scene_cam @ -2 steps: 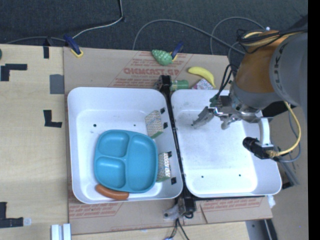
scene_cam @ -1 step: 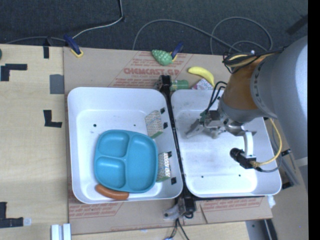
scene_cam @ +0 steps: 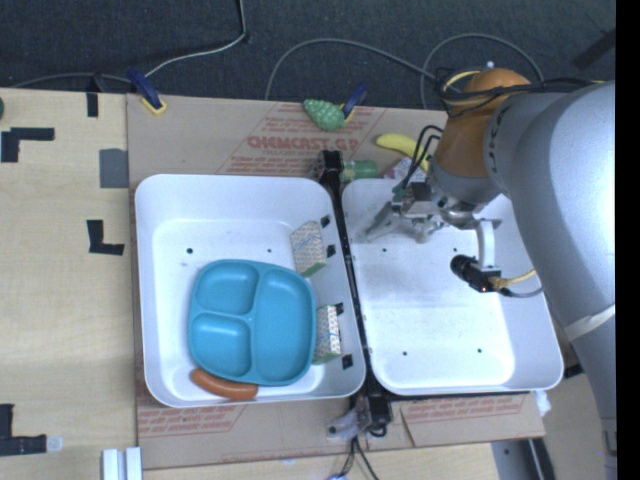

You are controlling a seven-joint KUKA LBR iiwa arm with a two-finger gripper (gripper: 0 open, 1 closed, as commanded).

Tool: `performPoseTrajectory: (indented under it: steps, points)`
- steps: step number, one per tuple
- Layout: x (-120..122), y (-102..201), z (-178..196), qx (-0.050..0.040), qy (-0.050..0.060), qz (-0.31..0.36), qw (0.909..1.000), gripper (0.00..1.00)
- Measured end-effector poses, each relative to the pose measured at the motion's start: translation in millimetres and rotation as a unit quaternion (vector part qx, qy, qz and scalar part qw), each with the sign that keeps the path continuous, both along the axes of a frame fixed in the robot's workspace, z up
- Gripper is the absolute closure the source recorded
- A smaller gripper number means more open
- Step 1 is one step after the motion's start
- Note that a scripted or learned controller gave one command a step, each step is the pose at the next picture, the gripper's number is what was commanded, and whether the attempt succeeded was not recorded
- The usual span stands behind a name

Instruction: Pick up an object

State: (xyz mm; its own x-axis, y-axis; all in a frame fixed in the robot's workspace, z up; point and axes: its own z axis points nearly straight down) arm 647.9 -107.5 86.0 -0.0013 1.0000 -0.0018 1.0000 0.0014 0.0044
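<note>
My gripper, fingers spread and empty, hangs over the right bin's far edge; the blue plate lies across the divider, toward the left bin's near edge.

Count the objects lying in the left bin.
4: a blue divided plate in the middle, an orange sausage at its front edge, and two small patterned packets along the right wall. The plate may hide more.

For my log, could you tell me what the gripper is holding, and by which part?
Nothing: the gripper hangs over the right bin with no object between its jaws.
</note>
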Motion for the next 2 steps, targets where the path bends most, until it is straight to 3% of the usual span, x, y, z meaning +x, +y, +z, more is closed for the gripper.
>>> performPoseTrajectory:
  steps: [1,2]
  points:
    - [21,-12,0,0.0005,0.001,0.0,1.0,0.0]
    - [21,-1,0,-0.0004,0.001,0.0,1.0,0.0]
